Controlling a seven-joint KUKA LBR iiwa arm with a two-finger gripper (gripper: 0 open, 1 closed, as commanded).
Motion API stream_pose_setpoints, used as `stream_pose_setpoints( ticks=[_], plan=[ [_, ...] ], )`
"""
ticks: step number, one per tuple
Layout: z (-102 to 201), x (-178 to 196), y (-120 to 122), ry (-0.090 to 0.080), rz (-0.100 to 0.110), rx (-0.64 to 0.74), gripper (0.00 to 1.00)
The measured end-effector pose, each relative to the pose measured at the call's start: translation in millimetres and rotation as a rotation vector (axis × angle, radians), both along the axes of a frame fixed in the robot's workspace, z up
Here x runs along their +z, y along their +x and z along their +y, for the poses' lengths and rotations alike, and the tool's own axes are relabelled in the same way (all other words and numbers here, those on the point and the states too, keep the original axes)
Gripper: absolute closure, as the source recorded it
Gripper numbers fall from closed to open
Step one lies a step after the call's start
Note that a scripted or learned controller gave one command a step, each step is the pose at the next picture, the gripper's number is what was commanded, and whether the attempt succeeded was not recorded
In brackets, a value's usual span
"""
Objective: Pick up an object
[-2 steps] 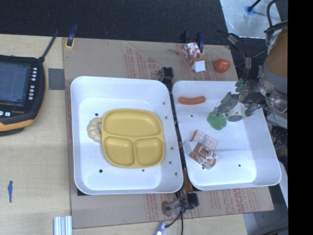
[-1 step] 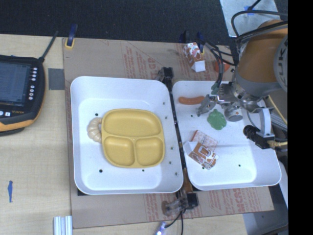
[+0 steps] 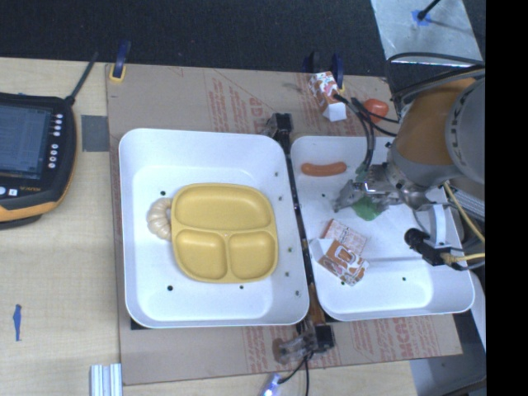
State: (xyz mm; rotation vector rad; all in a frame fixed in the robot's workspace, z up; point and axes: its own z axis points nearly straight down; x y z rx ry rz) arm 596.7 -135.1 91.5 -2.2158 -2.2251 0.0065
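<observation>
Hovering over green item (image 3: 365, 210) below sausage (image 3: 323, 169); gripper (image 3: 369, 191) opening impossible to tell. Risks closing on nothing, or nudging item toward packet (image 3: 342, 252) if off-centre.

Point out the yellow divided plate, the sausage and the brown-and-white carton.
yellow divided plate (image 3: 223, 209): camera view, floor of its large top compartment.
sausage (image 3: 323, 169): camera view, middle of its length.
brown-and-white carton (image 3: 342, 252): camera view, its upper face.

The yellow divided plate (image 3: 223, 230) covers most of a pale, lumpy thing (image 3: 158, 218) at its left rim. The gripper (image 3: 366, 195) hides most of a green item (image 3: 365, 211). The handheld screen (image 3: 31, 157) is cut off at the left edge.
</observation>
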Motion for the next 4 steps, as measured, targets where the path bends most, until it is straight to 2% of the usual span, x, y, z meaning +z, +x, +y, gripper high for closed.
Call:
stream_pose_setpoints(
  ticks=[1,3,4],
  plan=[
    [-22.4,0.7,24.6,0.001,-0.001,-0.001,0.00],
    [-13.6,0.2,18.2,0.002,0.002,0.001,0.00],
    [-38.9,0.4,38.5,0.012,0.003,0.002,0.00]
  ],
)
